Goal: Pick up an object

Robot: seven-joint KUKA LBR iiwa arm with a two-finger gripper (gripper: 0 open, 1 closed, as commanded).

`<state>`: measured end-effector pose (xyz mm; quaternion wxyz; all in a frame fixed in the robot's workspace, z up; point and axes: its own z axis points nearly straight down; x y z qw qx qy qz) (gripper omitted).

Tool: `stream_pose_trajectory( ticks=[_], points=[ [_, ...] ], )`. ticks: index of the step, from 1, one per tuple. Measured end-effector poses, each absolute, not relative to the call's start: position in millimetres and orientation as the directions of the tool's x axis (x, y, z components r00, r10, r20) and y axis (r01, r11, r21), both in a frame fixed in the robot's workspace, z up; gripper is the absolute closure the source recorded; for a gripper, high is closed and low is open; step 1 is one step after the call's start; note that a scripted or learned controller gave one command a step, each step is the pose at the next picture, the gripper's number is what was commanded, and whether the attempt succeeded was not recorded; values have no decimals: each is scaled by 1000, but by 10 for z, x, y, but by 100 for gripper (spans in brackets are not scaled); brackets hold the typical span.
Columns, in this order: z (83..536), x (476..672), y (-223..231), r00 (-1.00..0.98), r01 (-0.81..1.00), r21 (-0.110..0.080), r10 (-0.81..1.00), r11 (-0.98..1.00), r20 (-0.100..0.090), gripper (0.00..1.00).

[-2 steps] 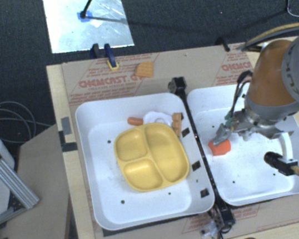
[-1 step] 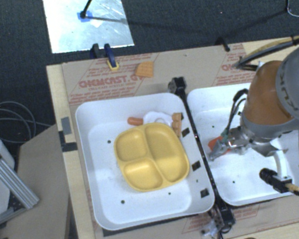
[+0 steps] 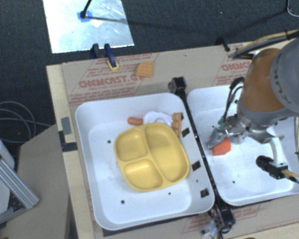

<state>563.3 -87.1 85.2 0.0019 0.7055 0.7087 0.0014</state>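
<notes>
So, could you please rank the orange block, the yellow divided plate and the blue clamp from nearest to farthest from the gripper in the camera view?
1. Orange block: in the right bin, right at the gripper.
2. Yellow divided plate: in the left bin, across the divider.
3. Blue clamp: at the bench's far edge, beyond the left bin.

You are getting even, bright overhead light; the white bins (image 3: 101,152) are glaring slightly, shadows are staying soft, and detail is blurring mildly.
</notes>
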Motion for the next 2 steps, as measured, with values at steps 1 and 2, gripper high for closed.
stream_pose_trajectory(
  ticks=[1,2],
  points=[
    [956,5625,-871,-3,1000,4,1000,3,0,100],
    [1907,6012,-213,-12,1000,12,1000,12,2,100]
  ],
)
